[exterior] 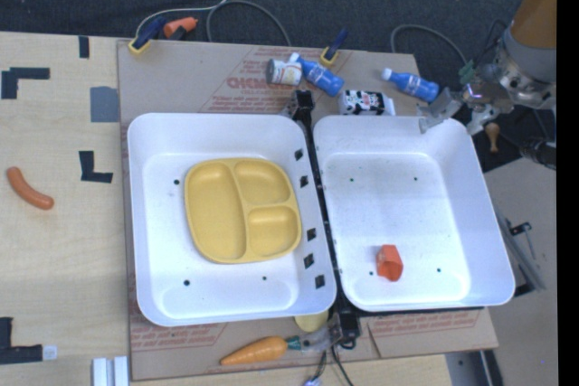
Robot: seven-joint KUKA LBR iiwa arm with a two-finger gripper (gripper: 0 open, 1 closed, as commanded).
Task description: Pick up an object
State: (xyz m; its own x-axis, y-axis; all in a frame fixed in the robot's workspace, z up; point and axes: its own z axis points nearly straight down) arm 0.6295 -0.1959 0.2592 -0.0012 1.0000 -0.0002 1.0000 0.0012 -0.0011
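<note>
Wooden bench [54,285], topped with a brown cardboard sheet [226,90] bearing two shallow white bins set side by side and touching along their inner rims. In the left bin [163,285], a yellow divided plate [242,210], lying flat near the middle and taking up much of the floor. In the right bin [434,194], a small orange object [389,263], alone on the floor toward the near rim, well apart from everything else.

At the upper right, the grey arm [534,23] with its orange band, reaching in over the bench edge. Gripper [445,111] poised at the right bin's far right corner, about level with the rim and well apart from the orange object; open or closed, impossible to tell at this angle and blur.

Outside the bins: an orange carrot [256,350] on the cardboard at the near edge; two blue bottles [321,77] [412,85] and a black-and-white carton [366,102] along the far edge; a sausage [30,188] on bare wood at far left; an orange-handled clamp [163,30] at the sheet's far left corner.
</note>
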